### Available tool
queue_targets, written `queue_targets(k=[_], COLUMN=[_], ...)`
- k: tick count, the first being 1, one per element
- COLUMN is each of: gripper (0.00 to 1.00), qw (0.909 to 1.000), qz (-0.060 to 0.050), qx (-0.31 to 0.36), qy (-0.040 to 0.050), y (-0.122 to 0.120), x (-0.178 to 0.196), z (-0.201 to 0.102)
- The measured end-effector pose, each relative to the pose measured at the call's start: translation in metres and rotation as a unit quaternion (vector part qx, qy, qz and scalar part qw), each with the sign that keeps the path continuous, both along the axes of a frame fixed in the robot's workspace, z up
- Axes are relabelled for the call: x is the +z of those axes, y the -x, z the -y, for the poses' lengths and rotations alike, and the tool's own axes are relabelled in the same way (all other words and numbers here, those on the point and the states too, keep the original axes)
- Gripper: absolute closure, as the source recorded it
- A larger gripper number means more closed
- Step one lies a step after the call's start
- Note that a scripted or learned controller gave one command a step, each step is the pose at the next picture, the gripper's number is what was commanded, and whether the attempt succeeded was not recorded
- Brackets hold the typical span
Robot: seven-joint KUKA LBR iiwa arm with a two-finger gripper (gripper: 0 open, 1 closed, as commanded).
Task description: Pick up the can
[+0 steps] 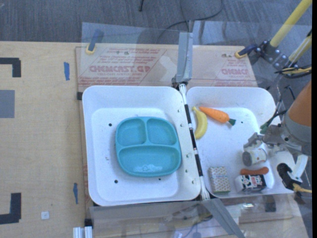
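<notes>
Small box (219, 178) sits near. My gripper (261, 140) is over the can (253, 156), can't tell if open. Can lies sideways, might roll away.

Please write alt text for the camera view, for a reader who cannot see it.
The gripper reaches from the right over a grey can lying in the right bin, which also holds a banana, a carrot and a small box. The left bin holds a teal divided plate.
</notes>
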State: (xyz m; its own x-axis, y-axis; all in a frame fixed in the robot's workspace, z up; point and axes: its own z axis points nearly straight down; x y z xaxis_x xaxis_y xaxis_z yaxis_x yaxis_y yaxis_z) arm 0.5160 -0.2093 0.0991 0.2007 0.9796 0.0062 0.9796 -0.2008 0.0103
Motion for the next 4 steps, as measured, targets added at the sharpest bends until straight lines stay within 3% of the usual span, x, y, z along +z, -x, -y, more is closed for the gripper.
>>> queue_targets(k=[1,2,3,4], gripper=[0.0,1.0,0.0,0.0], qw=[0.9993,0.9991,0.9992,0.9959], qz=[0.0,0.01,0.006,0.0], qx=[-0.037,-0.04,-0.04,-0.09], qy=[0.0038,0.0059,0.0047,0.0021], y=[0.017,0.011,0.014,0.032], x=[-0.01,0.004,0.001,-0.01], z=[-0.036,-0.033,-0.033,-0.058])
